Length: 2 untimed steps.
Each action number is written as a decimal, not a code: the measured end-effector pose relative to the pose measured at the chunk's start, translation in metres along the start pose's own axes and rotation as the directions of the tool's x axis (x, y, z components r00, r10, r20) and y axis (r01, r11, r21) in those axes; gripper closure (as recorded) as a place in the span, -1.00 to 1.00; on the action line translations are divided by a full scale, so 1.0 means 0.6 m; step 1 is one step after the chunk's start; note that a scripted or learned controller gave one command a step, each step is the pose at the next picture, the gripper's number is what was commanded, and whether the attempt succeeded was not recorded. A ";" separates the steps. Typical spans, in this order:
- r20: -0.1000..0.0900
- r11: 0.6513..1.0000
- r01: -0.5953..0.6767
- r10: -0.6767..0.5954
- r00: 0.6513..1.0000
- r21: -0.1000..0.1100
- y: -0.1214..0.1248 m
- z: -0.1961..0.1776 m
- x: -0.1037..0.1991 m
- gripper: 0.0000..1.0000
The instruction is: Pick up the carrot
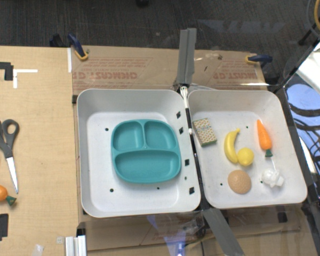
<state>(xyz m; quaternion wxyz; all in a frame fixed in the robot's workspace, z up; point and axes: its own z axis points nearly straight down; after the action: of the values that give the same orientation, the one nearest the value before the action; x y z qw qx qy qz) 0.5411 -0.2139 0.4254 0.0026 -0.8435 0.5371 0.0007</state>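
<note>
carrot (pixel 263 136), right bin (pixel 288 196), cardboard (pixel 122 73) lettering mirrored

Two shallow white plastic bins, left (pixel 90 159) & right (pixel 288 159): smooth, semi-gloss. Teal three-section plastic plate (pixel 146 150): smooth, matt-ish. Small orange plastic carrot (pixel 263 136) w/ slight sheen; yellow plastic banana (pixel 232 145) glossy; tan rounded egg-like item (pixel 239 181) looks matt, finely speckled. Bench: light wood-grain board (pixel 32 89), matt; brown cardboard sheet (pixel 128 71), matt, printed. Grey-handled scissors (pixel 5 148), shiny metal blades.
</note>
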 end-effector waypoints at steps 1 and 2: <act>0.001 0.927 0.374 -0.374 0.927 -0.002 0.053 0.087 -0.043 1.00; 0.000 0.812 0.584 -0.584 0.812 0.000 -0.028 0.020 0.015 1.00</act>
<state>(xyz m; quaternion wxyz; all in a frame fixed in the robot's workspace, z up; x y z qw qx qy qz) 0.5600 -0.2151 0.4133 0.0025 -0.9676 0.2525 -0.0002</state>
